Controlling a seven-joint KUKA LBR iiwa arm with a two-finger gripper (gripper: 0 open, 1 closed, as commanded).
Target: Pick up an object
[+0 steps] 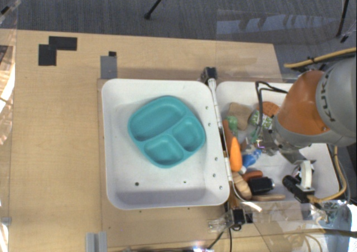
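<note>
Your gripper (261,140) sits buried among clutter; its grasp state cannot be told. At its nine o'clock lies an orange plastic carrot (235,153); farther that way, a teal divided plate (166,130).

Matt teal plastic divided plate (166,131); smooth white plastic bins (120,189); pale wood-look bench (56,161).

A teal divided plate (166,130) lies in the left white bin (120,189) on the wooden bench (50,150).
</note>
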